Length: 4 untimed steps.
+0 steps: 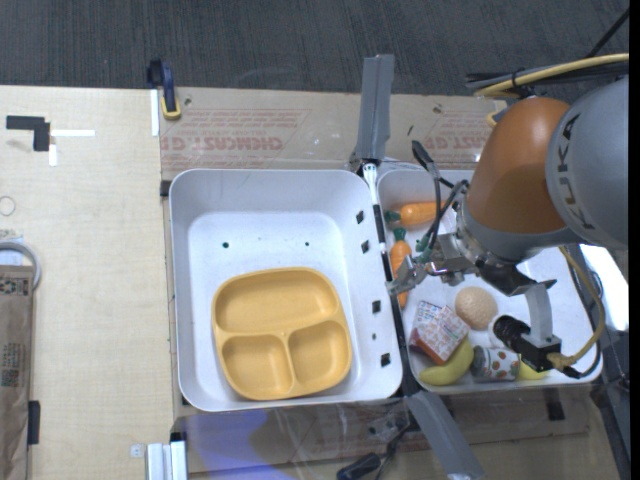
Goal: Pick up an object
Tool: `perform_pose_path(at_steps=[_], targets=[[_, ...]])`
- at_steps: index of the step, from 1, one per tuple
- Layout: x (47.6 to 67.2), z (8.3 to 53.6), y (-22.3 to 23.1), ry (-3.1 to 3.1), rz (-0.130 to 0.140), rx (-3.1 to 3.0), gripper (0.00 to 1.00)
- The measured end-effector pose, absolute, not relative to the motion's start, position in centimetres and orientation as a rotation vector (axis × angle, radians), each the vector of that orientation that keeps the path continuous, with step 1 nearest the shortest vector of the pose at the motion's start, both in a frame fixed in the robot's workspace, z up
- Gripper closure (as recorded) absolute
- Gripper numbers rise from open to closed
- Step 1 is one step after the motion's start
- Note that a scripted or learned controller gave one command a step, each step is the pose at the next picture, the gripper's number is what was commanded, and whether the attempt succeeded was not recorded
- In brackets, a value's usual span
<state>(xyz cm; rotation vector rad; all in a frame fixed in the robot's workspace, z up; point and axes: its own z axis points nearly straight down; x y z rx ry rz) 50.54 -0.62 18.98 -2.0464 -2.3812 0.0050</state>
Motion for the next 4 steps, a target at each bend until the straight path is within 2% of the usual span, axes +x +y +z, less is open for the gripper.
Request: perform_pose_path(at_steps=[1,2,3,4], targets=[[47.8,19.0,-0.9,-2.395,0.006,-2.028,0.0],[47.8,19.0,-2.0,-2.661,0.004,-1.663,0.0],[55.8,19.0,-6.0,-2.321,0.006,-2.115,0.0],[51.8,19.0,-4.1,-2.308,0.006,-2.127,0.0]])
